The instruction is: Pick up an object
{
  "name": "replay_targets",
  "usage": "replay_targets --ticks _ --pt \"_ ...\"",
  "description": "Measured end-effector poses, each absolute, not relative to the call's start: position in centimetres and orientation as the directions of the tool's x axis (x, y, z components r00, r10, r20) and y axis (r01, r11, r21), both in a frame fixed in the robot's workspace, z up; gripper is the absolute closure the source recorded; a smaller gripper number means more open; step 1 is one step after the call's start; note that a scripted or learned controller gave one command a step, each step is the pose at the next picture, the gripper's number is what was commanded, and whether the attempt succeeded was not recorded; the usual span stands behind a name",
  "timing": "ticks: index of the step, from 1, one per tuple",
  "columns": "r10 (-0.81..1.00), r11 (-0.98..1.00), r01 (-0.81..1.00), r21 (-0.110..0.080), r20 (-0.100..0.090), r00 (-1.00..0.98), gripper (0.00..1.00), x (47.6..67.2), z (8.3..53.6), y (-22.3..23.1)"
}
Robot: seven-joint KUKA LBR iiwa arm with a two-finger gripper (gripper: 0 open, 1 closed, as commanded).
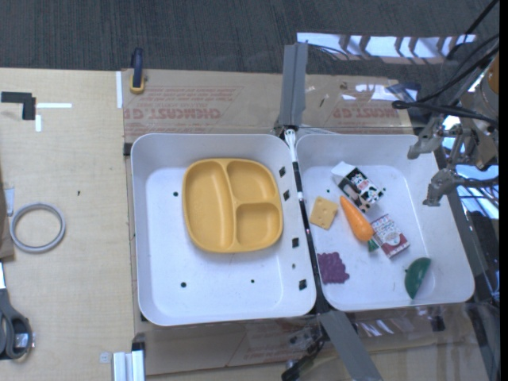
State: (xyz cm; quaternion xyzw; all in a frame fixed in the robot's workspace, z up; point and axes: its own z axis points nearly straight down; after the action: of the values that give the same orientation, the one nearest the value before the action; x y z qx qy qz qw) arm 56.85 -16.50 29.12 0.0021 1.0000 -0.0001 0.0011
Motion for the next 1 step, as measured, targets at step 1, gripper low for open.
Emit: replay_targets --ticks 1 --pt "0.165 0.986 0.165 0.0 -0.002 -0.986 0.0 54.47 18.03 -17.68"
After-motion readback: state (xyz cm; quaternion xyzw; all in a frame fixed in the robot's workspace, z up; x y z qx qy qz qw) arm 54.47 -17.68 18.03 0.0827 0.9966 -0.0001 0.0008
